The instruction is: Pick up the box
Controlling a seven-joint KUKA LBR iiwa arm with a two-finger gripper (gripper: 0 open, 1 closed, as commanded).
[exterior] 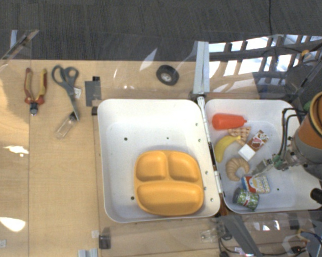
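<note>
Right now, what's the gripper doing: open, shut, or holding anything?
Gripper: low in the right bin, beside the croissant and above a small carton; open or shut cannot be told, and no hold on anything is visible.

Left bin [114, 154]: yellow divided tray [168, 182] near its front edge.
Bench [46, 183], back-left corner: red pliers [34, 89], scissors [68, 84].
Bench, back edge: black tape roll [167, 74].

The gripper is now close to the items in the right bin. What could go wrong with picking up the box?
The gripper sits among crowded items: the croissant, the can and a white cube lie close, so it might grab or push the wrong one. The box lies flat beside the can, leaving the fingers little room.
</note>
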